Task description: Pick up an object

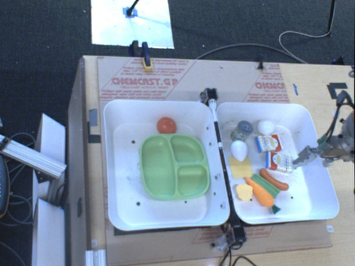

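The right bin (319, 195) holds several toy foods: a white egg (238, 148), a white ball (265, 127), a grey-green round piece (242, 129), two small red and white cartons (267, 143) (278, 162), a yellow cheese slice (241, 168), a red sausage (274, 179), an orange carrot (262, 192) and a yellow chunk (244, 192). My gripper (305, 156) hangs over the right side of this bin, just right of the lower carton. I see nothing held in it.
The left bin (119, 148) contains a green divided tray (173, 166) and a red tomato (166, 125) behind it. A black divider strip (219, 148) runs between the bins. Cables trail across the bench at the back right.
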